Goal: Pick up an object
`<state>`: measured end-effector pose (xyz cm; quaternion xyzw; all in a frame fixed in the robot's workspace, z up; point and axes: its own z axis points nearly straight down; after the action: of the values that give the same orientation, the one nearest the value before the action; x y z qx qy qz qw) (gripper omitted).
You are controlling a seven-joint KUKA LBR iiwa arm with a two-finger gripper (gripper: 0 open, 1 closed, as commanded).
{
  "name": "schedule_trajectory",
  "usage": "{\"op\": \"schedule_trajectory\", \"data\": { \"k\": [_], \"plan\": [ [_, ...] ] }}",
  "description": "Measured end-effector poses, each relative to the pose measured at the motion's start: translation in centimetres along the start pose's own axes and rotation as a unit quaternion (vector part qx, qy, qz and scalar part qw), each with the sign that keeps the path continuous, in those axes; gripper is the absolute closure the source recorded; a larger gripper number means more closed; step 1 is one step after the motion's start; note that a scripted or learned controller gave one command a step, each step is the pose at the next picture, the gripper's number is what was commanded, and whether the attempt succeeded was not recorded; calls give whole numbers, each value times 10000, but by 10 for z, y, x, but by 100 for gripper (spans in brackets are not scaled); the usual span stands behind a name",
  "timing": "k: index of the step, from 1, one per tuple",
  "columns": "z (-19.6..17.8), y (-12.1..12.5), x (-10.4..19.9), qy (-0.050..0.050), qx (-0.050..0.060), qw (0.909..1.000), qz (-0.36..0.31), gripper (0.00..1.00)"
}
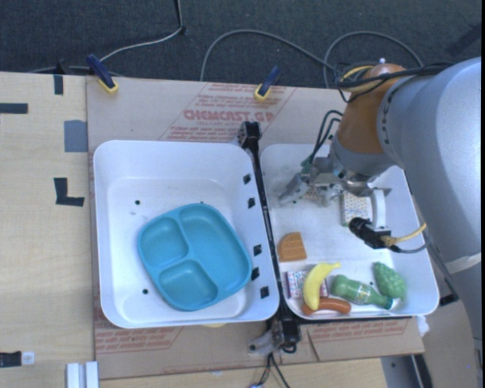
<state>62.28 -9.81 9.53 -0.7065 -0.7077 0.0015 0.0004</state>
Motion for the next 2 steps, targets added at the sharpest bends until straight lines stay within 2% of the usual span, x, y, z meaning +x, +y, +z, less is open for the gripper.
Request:
{"op": "schedule_trajectory", "data": {
  "k": [1,2],
  "plan": [
    [10,26,-21,32,47,10000,9,0],
    [9,21,-18,-5,-30,10000,4,0]
  ]
}}
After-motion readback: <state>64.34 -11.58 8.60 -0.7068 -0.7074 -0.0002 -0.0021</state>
